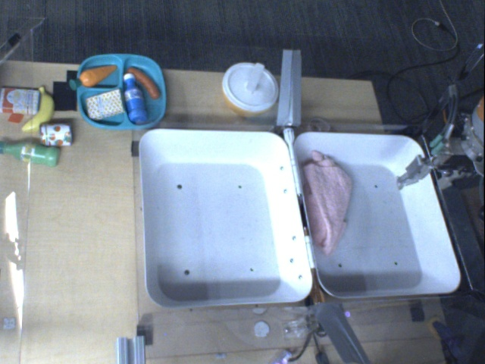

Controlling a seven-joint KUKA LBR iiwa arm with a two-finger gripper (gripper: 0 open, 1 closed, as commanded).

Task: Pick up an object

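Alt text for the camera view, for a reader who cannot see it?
A crumpled pink cloth lies against the left wall of the right shallow white bin; the claw hangs over that bin's right rim, apart from it.

A soft, nubbly pink cloth (327,199) is being shown in a smooth, faintly glossy white bin (379,279), probably plastic; the bench (76,264) is being seen as matt pale wood.

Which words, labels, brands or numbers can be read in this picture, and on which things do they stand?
No text can be read.
Small carton: red and white print, too blurred.
Small can: spotted label, too small.
Blue bottle in the blue tray: white band, unreadable.
White bins and pink cloth: no markings visible.
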